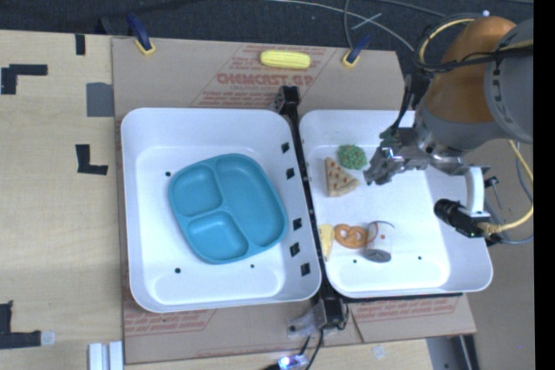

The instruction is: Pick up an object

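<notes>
My gripper (pixel 378 173) hangs over the right bin (pixel 434 269), just right of a pizza slice (pixel 338 178) and below-right of a green broccoli piece (pixel 351 156). Nothing shows between its dark fingers. Lower in the same bin lie a pretzel (pixel 351 236), a small grey object (pixel 376 255) and a yellow piece (pixel 326 238) at the left wall. The grey arm with its orange band (pixel 464 74) comes in from the right.
The left bin (pixel 147 273) holds a blue divided plate (pixel 227 206). A yellow corn cob (pixel 284 59) lies on the cardboard behind the bins. Cables loop over the dark back area. A black clip divider runs between the bins.
</notes>
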Robot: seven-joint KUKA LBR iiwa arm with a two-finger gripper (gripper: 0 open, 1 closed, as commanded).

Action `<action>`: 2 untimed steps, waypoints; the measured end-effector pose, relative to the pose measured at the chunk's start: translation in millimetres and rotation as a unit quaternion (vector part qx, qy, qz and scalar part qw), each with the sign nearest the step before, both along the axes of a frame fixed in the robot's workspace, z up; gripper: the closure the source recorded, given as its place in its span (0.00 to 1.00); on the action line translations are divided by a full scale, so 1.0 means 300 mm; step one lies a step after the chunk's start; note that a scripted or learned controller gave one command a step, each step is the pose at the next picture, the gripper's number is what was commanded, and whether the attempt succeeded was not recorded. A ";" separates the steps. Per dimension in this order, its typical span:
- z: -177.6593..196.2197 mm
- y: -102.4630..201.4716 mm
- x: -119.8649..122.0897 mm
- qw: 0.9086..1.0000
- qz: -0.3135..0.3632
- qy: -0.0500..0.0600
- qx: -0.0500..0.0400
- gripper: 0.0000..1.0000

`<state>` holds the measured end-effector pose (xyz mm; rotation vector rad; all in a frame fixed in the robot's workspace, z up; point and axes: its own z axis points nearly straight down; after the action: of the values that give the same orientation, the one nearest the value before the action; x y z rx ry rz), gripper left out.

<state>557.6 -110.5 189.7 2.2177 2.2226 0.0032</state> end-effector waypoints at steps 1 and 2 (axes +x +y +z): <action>0.177 0.000 0.004 1.000 0.000 -0.001 -0.001 1.00; 0.128 0.173 0.028 1.000 0.002 0.002 0.000 1.00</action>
<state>565.9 -58.5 228.1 2.2166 2.2290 -0.0010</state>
